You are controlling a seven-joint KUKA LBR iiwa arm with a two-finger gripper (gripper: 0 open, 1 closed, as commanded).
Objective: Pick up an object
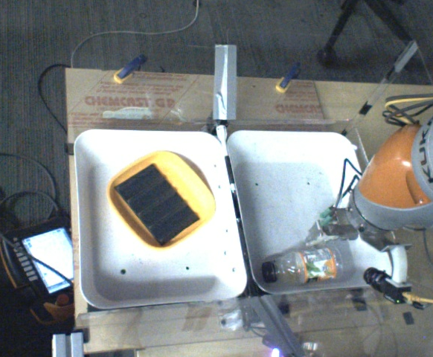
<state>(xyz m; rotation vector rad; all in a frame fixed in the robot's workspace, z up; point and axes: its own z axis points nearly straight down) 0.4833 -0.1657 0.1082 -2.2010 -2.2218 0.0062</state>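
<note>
A clear plastic bottle (306,265) lies at the right bin's (276,162) lower edge; the pincer (334,225) sits above it, grip state unclear.

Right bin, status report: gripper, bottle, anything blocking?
Gripper low over bottle, grasp unconfirmed. Bottle lying flat at right bin's near wall. No obstruction visible.

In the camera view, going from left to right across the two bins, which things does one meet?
Left bin → yellow dish with black ridged insert → right bin → clear plastic bottle lying on its side → arm with orange band.
</note>
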